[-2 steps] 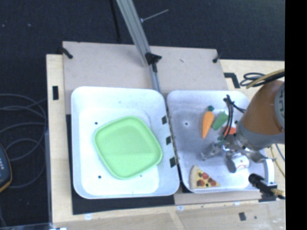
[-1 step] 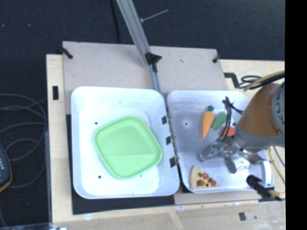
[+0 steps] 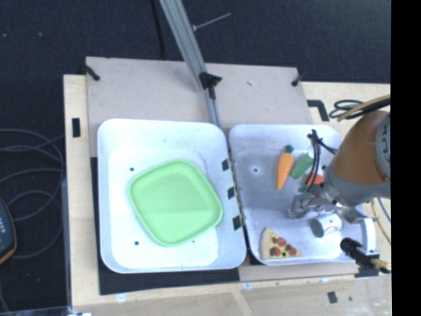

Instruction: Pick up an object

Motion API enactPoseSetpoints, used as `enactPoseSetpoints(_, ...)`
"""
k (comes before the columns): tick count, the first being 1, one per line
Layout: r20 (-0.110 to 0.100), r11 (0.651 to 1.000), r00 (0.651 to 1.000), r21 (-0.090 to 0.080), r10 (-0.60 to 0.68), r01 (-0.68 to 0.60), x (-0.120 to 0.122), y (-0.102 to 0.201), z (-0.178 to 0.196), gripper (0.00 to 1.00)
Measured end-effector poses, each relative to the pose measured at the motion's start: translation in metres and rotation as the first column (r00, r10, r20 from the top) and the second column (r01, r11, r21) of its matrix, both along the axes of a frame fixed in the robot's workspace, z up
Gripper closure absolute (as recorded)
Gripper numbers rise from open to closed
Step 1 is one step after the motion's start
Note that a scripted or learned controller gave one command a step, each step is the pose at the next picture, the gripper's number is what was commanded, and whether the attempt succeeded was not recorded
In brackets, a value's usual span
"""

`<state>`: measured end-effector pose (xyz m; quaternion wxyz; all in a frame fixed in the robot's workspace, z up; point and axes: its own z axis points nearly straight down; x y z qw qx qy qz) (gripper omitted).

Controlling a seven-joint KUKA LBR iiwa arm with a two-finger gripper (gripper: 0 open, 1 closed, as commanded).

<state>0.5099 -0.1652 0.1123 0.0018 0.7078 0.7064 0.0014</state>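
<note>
— What's in the left white bin (image 3: pixel 115 176)?

— A pale green square plastic plate (image 3: pixel 175 201), lying flat.

— And the right white bin (image 3: pixel 253 143)?

— An orange toy carrot (image 3: pixel 284 168) with a green piece (image 3: pixel 302 166) just beside it, a toy pizza slice (image 3: pixel 279 245) near the front wall, and a small white ball (red-marked) (image 3: pixel 327 226). The gripper (image 3: pixel 304 206) sits low between carrot and pizza — whether it is spread or closed, I cannot tell.
</note>
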Motion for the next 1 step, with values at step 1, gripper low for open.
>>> enactPoseSetpoints(1, 0.001, 1.0, 1.0, -0.001, 0.002, -0.002, 0.0031, -0.0004, 0.0538, 1.0)
